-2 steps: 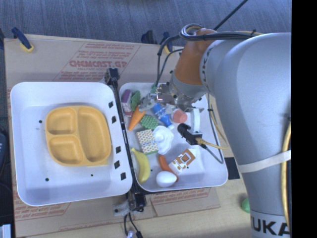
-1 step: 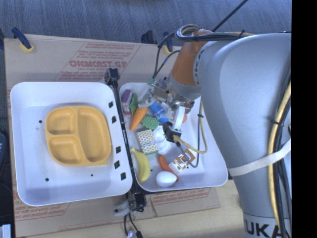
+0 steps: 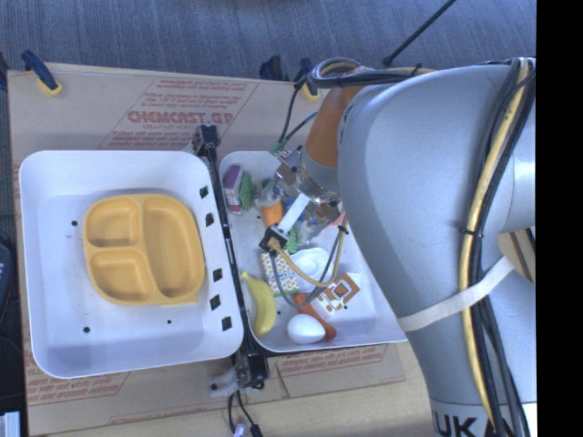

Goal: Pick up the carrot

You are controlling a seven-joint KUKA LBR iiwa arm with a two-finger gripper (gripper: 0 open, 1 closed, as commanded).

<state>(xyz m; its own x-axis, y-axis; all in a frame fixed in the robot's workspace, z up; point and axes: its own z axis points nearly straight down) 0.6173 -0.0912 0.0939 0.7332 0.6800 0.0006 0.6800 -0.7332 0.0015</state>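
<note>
- Carrot (image 3: 318,320): orange, lies at a slant in the lower part of the right bin (image 3: 378,321), partly under a white egg-shaped item (image 3: 306,329) and touching a card with an orange-and-white pattern (image 3: 340,293).
- Gripper (image 3: 276,238): black tip set low over the middle of the right bin, at the end of a white-and-metal wrist assembly that comes down from the upper right; the view does not settle how its tip is set, and nothing can be made out held in it. It stands above and to the left of the carrot, apart from it.
- Arm (image 3: 428,198): large grey body covering the right side of the frame, orange band (image 3: 323,135) near upper centre, cables running along it.
- Banana (image 3: 261,304): yellow, by the left wall of the right bin, lower part.
- Second white rounded item (image 3: 308,263): just below and right of the gripper tip.
- Small orange item (image 3: 272,213), plus green and pink pieces near the upper left corner of the right bin; too small to name.
- Left bin (image 3: 46,271): white, holds a yellow three-compartment tray (image 3: 144,247).
- Cardboard sheet (image 3: 137,107) with red print under both bins.
</note>
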